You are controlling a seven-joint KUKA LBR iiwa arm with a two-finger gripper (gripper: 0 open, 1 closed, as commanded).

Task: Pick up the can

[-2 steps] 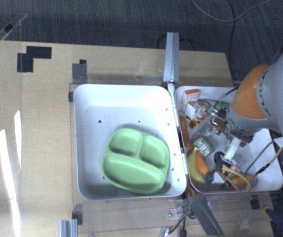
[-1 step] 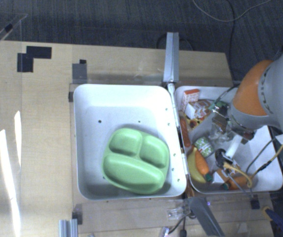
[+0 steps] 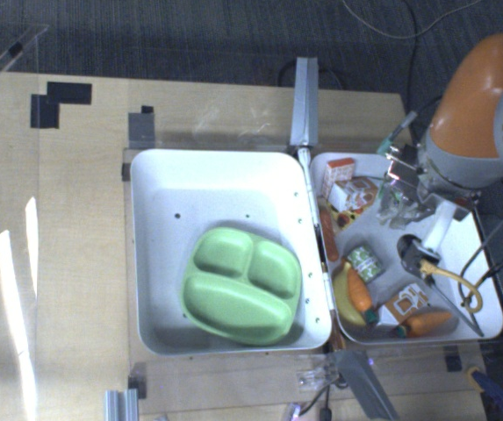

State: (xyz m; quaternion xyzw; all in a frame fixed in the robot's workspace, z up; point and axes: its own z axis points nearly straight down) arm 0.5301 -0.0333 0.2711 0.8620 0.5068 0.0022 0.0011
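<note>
Arm sits over the right bin (image 3: 488,323), tool (image 3: 402,202) low near that bin's far side, beside a red-and-white carton (image 3: 342,175). Tool state: cannot tell, the wrist hardware and clutter mask the tip. The can (image 3: 364,263) is the small green-labelled one lying on its side on the bin floor, below and to the left of the tool in frame, near but apart from it, nothing touching it. Just past the can from the tool: banana (image 3: 348,295) and a carrot (image 3: 360,293) crowded against it, with a second carrot (image 3: 427,323) and a small snack box (image 3: 406,303) farther toward the near wall. Left bin (image 3: 146,235) holds a green divided tray (image 3: 244,285), well away from the tool, irrelevant. Read: approach step, no grasp yet. Next move needs a shift toward the can, then a descent lined up across its short axis since it lies flat. Risk is it rolls, or the banana gets clipped on the close.
</note>
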